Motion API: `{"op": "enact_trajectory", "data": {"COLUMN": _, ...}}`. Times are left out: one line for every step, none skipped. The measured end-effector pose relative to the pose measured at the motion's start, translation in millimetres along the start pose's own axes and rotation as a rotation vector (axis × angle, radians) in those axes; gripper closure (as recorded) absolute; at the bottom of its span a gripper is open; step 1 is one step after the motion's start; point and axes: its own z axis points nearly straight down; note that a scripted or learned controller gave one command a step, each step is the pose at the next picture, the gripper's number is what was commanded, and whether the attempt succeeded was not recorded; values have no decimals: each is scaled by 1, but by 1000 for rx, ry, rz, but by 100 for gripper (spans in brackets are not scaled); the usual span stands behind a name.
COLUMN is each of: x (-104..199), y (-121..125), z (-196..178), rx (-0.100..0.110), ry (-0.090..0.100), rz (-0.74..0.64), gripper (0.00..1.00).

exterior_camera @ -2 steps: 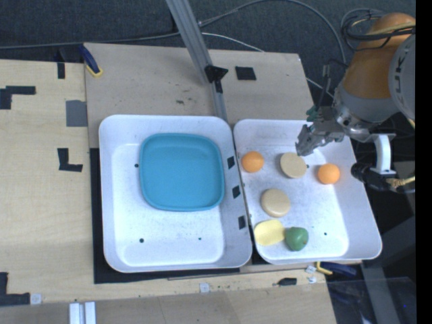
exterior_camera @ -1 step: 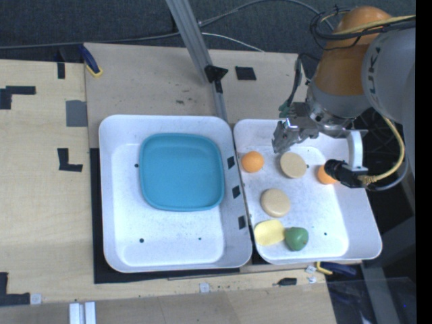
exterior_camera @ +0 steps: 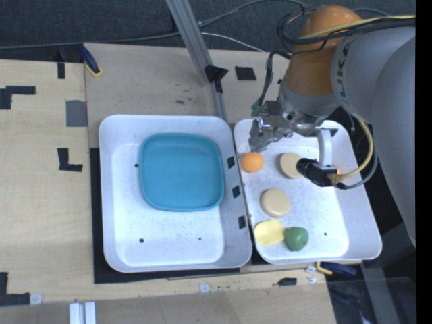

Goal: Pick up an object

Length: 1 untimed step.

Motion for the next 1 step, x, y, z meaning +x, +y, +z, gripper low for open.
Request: {"op": "enact_trajectory", "data": {"x": 56, "y": 8, "z": -9, "rx": -1, "ry": 0, "rz": -1, "gripper": 100}}
